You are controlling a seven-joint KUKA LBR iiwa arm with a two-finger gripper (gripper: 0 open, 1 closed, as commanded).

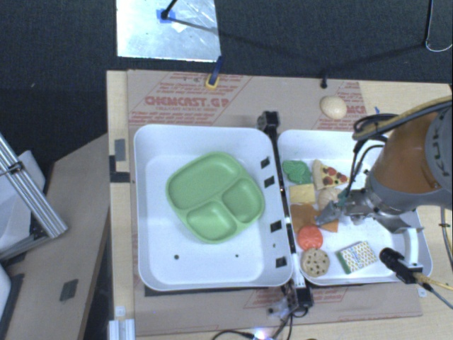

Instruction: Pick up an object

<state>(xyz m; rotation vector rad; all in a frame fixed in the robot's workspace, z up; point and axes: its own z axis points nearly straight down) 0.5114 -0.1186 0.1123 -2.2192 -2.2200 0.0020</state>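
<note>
Two shallow white bins stood side by side on the bench. The left bin (152, 211) carried a green divided plate (214, 197) lying flat near its middle, with three compartments.

The right bin (410, 269) held the toy food pieces, gathered along its left wall. A green leafy piece (296, 170) lay near the top left corner, and a pizza slice (328, 175) lay just beside it on the right. Under them was a pale yellow cheese block (301, 193), then a brown flat piece (303, 214), then a red tomato slice (310, 238), and a round cookie (314, 262) close to the bottom left corner. A small patterned box (356, 256) lay near the bottom edge, to the right of the cookie.

The arm (410, 165) reached in from the right, and the gripper (330, 214) was low over the left part of this bin. Its tips pointed to the left, just beside the brown piece and the cheese block, and above the tomato slice. A pale piece (327, 197) seemed to touch the fingers, but the view was too blurred here, so I cannot tell if the fingers were wide or closed on something.

A beige egg-shaped object (333, 106) rested on the bench beyond the top edge of the right bin.
</note>
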